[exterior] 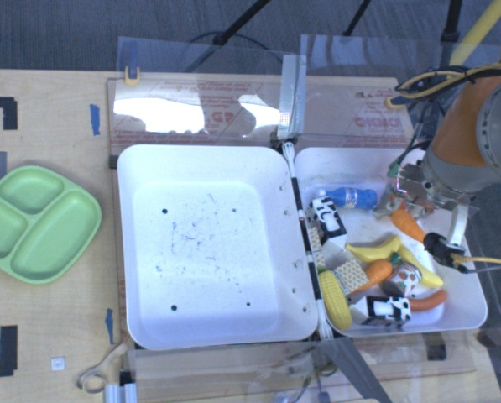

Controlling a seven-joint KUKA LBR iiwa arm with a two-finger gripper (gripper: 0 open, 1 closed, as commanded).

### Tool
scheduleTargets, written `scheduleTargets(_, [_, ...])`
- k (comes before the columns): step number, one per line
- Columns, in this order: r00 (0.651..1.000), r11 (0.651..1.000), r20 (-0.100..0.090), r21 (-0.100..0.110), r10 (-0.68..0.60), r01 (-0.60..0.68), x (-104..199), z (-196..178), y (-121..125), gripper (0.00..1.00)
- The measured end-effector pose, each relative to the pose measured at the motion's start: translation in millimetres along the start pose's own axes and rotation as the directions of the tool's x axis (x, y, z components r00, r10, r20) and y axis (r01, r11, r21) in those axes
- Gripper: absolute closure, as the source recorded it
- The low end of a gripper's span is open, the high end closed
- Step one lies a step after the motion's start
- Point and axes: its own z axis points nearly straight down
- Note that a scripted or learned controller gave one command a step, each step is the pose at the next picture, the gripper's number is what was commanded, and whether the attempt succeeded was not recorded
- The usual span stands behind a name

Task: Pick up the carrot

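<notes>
An orange carrot lies tilted at the right side of the right bin, its upper end right under my gripper. The gripper hangs over the bin's far right part, below the arm's orange band. Whether the carrot is touching it or just beneath it I cannot tell. A second orange, carrot-like piece lies lower in the bin's pile, beside a yellow banana.
The right bin also holds a blue bottle, a corn cob, a black-and-white toy cow, an orange sausage shape and other small items. To the left are the left bin and a green divided plate.
</notes>
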Motion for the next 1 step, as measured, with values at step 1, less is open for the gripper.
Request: scheduleTargets(1, [0.985, 0.985, 0.001, -0.002, -0.175, 0.175, -38.0, -90.6, -17.7, 1.00])
